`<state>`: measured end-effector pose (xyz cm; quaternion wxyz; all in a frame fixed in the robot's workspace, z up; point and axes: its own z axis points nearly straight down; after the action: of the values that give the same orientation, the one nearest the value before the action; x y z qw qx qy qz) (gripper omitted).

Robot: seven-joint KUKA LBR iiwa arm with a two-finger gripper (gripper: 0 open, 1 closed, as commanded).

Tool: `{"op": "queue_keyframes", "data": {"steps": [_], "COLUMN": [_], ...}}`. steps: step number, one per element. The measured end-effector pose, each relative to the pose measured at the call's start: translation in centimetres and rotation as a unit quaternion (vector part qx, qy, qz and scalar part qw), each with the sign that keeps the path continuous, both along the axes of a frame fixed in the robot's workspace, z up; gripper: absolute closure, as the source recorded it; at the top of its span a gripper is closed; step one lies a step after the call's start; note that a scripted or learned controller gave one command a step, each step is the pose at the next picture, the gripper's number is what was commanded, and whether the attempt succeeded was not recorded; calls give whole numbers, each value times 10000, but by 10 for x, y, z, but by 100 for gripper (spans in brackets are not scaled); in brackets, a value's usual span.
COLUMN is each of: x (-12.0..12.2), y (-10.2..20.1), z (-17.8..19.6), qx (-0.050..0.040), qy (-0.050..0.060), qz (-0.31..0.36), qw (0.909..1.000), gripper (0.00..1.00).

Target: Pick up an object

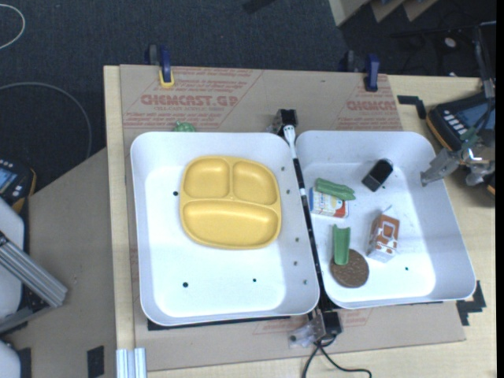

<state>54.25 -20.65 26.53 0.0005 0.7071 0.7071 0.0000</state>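
Observation:
The right bin holds several small objects: a black block, a green packet lying on a white and red carton, a green stick resting against a round brown disc, and an orange and white box. My gripper hovers over the bin's right rim, to the right of the black block. It is open, its grey fingers spread apart with nothing between them.
The left bin carries a yellow divided plate. A black clip and cable run along the seam between the bins. Blue clamps hold the brown board at the back edge. Dark equipment sits at the right.

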Motion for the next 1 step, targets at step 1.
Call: {"op": "queue_keyframes", "data": {"steps": [1], "x": [-50], "y": [-12], "z": [114], "qx": [-13], "qy": [-19], "qz": [-8], "qw": [10000], "gripper": [0]}}
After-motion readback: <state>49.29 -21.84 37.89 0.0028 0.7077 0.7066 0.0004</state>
